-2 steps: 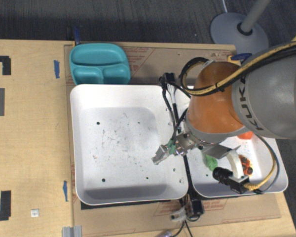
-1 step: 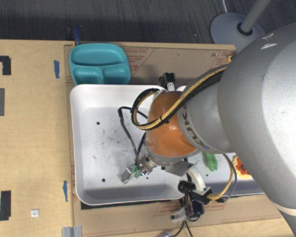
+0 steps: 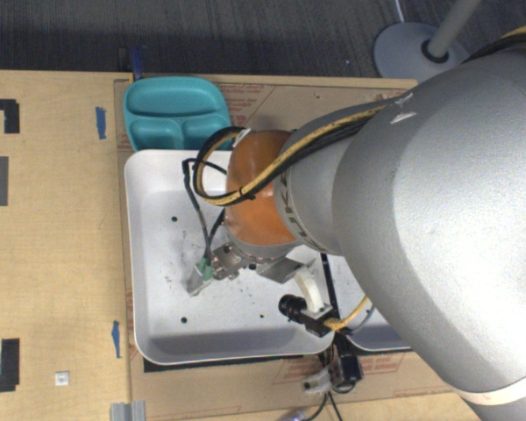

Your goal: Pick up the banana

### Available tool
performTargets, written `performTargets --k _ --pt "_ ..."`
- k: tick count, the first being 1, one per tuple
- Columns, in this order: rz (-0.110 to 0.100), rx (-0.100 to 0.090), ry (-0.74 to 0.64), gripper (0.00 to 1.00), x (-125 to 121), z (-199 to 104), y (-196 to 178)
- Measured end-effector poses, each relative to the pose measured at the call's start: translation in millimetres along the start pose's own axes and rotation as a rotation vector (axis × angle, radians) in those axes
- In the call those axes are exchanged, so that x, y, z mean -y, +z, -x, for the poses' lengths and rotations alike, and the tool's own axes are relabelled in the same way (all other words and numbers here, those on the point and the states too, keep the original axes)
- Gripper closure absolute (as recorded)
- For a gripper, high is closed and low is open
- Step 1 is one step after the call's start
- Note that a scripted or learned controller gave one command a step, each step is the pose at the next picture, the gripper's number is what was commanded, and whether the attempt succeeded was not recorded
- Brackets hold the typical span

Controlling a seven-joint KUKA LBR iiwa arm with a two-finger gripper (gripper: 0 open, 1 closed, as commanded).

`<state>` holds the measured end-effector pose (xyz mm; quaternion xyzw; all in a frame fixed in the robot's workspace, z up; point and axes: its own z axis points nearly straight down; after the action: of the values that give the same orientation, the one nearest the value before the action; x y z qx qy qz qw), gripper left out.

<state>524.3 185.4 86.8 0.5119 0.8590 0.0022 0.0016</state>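
The fingers (image 3: 199, 276) hang low over the floor of the left white bin (image 3: 153, 235), a small grey tip with a green spot at the end of the wrist. From this slant the tip is too small and too crowded by cables to show how far apart they stand, so I cannot tell, and nothing can be made out between them. No banana can be made out around the fingers; the bin floor there carries just a few dark specks and scuffs. It may lie under the arm, which hides much of the bin behind the fingers, so its place cannot be told.

Just behind the fingers rises the orange band (image 3: 254, 191), then the broad grey arm (image 3: 421, 235) covering most of the second bin. A black cable (image 3: 202, 200) loops beside the band. Beyond the bin's far rim sits a teal tray (image 3: 175, 112) on the counter (image 3: 53, 235).

By my reading the step in hand is the descent or closing try of a grasp. The next move calls for checking whether anything was caught before lifting.
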Motion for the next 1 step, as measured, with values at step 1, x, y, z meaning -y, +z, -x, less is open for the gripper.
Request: performTargets --k 1 --pt "-0.005 -0.001 0.082 0.00 4.5 -36.6 -77.6"
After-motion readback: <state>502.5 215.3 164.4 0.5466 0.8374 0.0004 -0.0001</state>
